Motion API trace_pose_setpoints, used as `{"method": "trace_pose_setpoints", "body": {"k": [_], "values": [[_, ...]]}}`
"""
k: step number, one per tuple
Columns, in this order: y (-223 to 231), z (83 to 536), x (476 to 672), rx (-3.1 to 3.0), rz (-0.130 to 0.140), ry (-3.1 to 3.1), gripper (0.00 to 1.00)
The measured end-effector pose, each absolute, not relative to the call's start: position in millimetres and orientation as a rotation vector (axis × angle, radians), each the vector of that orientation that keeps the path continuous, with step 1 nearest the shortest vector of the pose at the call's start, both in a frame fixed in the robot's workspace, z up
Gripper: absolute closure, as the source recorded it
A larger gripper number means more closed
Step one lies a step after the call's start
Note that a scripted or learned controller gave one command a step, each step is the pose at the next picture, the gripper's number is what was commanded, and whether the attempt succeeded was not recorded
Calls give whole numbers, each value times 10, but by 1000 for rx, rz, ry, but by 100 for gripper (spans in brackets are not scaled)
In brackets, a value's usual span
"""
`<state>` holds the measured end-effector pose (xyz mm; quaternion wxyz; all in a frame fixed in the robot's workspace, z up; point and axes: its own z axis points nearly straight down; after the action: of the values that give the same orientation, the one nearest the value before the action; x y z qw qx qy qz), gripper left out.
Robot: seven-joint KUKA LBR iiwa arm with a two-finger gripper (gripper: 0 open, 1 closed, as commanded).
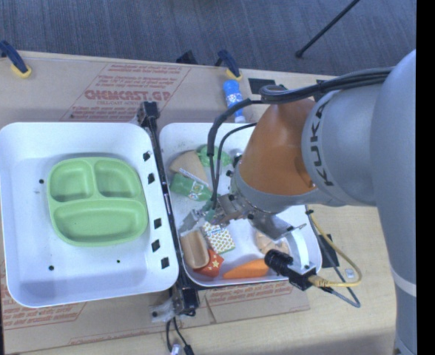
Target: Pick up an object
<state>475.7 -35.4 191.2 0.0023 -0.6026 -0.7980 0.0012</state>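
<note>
We judge the approach step in hand: the tool [216, 214] sits low in the right bin [306, 228], over a patterned packet [219, 238] beside a carrot [245, 271]. We cannot tell its state. Next comes a secure grasp and lift. The cardboard-covered bench [129, 80] stands on grey carpet [92, 13].

Dark grey ribbed carpet [92, 9] at the far side; tan bench [354, 316] near right; brown printed cardboard [129, 87] beneath; black stand leg [339, 17] far right.
</note>
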Motion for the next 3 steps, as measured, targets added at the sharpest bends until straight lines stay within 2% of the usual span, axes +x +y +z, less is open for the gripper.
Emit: {"method": "trace_pose_setpoints", "body": {"k": [3], "values": [[-354, 1912, 4757, -1890, 4, -2504, 0]]}}
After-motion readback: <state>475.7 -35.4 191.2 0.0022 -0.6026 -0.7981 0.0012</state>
